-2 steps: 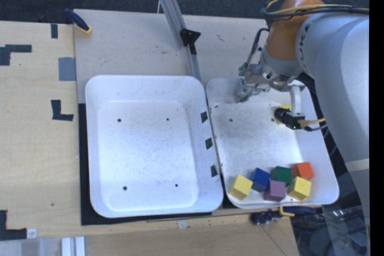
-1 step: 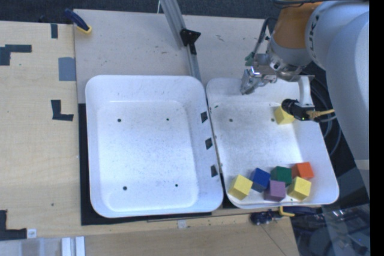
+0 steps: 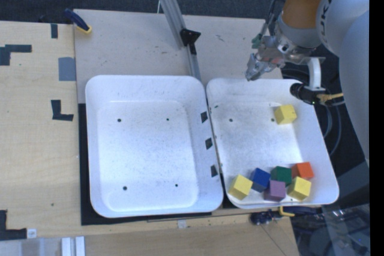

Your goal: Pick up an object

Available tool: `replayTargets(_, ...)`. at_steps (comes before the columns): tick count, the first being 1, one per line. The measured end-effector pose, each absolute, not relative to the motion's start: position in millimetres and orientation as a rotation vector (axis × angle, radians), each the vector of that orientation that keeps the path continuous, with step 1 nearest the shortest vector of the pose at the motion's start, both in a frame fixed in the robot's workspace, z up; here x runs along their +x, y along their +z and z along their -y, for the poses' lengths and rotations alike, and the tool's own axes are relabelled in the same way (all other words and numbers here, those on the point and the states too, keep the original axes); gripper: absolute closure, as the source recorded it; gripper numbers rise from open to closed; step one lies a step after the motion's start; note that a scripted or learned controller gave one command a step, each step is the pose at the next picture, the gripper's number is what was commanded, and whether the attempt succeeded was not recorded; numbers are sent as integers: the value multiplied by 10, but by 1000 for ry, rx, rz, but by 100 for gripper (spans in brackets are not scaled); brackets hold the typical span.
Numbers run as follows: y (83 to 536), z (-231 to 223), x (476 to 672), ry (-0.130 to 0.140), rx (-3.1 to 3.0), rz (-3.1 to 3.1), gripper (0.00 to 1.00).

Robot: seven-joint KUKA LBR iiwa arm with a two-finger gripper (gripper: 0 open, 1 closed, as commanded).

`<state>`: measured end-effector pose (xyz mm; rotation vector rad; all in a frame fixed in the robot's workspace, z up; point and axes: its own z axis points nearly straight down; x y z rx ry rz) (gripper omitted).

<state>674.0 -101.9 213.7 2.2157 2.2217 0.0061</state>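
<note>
The right bin (image 3: 240, 129) holds a lone yellow cube (image 3: 285, 114) near its far right side. Along its near edge lie a yellow cube (image 3: 241, 186), a blue cube (image 3: 260, 178), a green cube (image 3: 280, 175), a purple cube (image 3: 276, 189), an orange cube (image 3: 303, 170) and another yellow cube (image 3: 300, 188). My gripper (image 3: 254, 71) hangs above the bin's far rim, up and to the left of the lone yellow cube. Nothing shows between its fingers.
The left bin (image 3: 96, 129) sits beside the right one. A slanted metal rail (image 3: 171, 6) with a black clamp (image 3: 189, 37) crosses behind the bins. A blue and yellow tool (image 3: 78, 21) lies on the bench at the far left.
</note>
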Motion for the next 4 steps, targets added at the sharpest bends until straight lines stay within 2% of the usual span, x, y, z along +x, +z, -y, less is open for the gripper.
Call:
replayTargets(1, 2606, 1013, 6749, 4, 2217, -2221, 100)
replayTargets(2, 2655, 549, 6538, -1, 2218, -2228, 100)
replayTargets(4, 2390, -517, 6154, -4, 2218, -2231, 100)
